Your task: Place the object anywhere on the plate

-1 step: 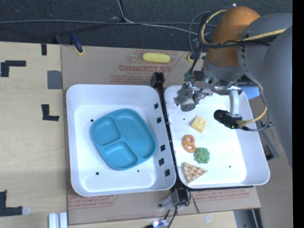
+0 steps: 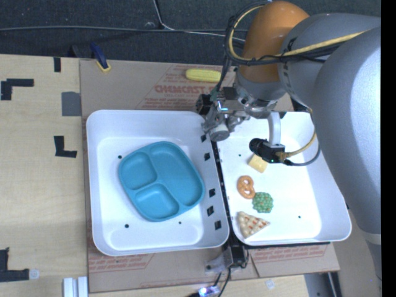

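Observation:
A blue three-compartment plate (image 2: 161, 179) lies in the left white bin (image 2: 102, 129). The right bin (image 2: 322, 209) holds a yellow cheese wedge (image 2: 257, 163), a pretzel (image 2: 245, 187), a green broccoli piece (image 2: 263, 202) and a pizza slice (image 2: 251, 223). My gripper (image 2: 215, 127) hangs over the divider between the bins near their far edge. It is beyond the plate's far right corner and up-left of the cheese wedge. I see nothing held under it.
A yellow corn-like toy (image 2: 203, 75) lies on the cardboard behind the bins. The grey arm with its orange band (image 2: 272, 26) covers the back right of the right bin. A black cable fitting (image 2: 263, 148) hangs just above the cheese wedge.

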You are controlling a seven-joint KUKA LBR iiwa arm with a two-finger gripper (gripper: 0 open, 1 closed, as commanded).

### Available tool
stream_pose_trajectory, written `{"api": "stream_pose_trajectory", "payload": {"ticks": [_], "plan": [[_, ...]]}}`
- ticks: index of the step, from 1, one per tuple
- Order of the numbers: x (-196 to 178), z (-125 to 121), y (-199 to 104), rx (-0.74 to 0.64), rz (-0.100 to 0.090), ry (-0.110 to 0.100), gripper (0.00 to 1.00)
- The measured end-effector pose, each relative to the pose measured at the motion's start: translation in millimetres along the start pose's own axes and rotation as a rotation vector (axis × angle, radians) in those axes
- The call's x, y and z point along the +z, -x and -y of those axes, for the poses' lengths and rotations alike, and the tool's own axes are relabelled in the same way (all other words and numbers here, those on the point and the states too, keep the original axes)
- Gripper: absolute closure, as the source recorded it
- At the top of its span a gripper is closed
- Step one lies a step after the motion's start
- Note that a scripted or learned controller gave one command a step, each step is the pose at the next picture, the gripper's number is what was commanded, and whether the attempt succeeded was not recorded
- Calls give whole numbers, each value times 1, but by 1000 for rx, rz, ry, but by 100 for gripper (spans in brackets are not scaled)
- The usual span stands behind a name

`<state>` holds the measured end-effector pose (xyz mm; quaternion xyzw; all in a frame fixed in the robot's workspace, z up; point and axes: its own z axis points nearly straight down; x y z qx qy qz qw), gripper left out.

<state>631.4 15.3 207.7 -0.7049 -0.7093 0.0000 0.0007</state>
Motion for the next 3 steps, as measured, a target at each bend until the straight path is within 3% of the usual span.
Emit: {"api": "stream_pose_trajectory", "payload": {"ticks": [2,3], "plan": [[-4,0,-111,0,0,-1,100],[-4,0,-107,4,2,-1,0]]}}
